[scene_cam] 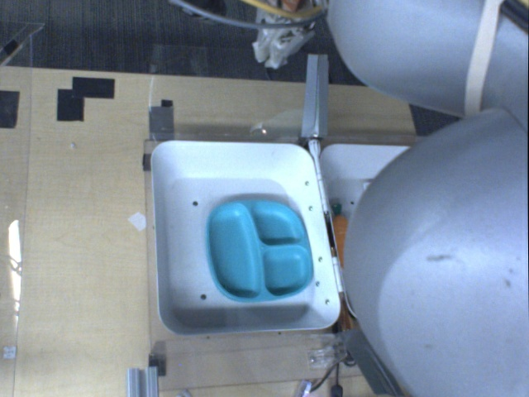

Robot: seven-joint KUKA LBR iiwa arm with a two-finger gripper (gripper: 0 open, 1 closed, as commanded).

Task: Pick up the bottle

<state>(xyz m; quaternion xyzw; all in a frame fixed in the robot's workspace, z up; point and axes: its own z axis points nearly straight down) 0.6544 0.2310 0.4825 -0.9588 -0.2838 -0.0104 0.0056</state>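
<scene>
My grey arm (pixel 430 255) bulks across the right side of the view and hides most of the right bin (pixel 355 168). A thin orange sliver (pixel 337 226) shows at that bin's left wall, beside the arm; what it belongs to I cannot tell. The gripper (pixel 279 40) hangs near the top of the view, beyond the far rims of the bins, among yellow and grey cables. It is high above the bench and over neither bin's floor.
The left bin (pixel 178 222) holds a blue three-compartment tray (pixel 258 249) lying flat near its middle. A metal post (pixel 314 98) stands at the far end of the divide between the bins. Tan benchtop (pixel 74 238) lies to the left.
</scene>
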